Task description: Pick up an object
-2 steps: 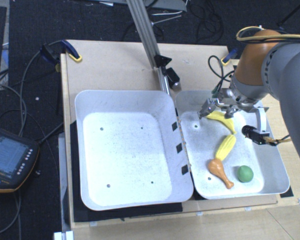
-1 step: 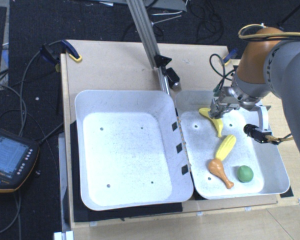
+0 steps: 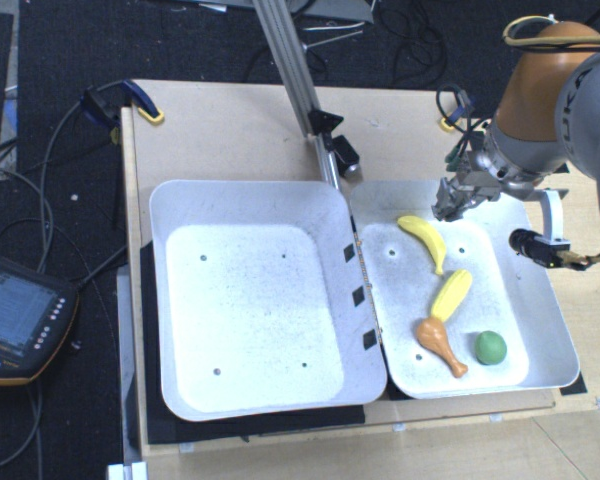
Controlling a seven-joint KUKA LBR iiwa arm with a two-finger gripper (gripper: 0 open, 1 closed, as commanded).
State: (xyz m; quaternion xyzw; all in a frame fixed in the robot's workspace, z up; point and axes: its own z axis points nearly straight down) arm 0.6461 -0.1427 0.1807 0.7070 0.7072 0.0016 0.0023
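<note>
Overhead, the grey-and-orange arm (image 3: 550, 88) reaches in over the right bin (image 3: 540, 298), beside the left bin (image 3: 250, 308). Its gripper (image 3: 450, 204) hangs above the bin's far end, near the banana (image 3: 424, 238); whether it is open or closed cannot be told. The banana's long axis runs from far-left to near-right. Nearer lie a yellow piece (image 3: 451, 294), a drumstick toy (image 3: 440, 345) and a green ball (image 3: 491, 347).

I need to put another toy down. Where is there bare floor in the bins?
The left bin has bare floor from wall to wall. The right bin is crowded: banana, yellow piece, drumstick, green ball, gripper over its far end.
</note>
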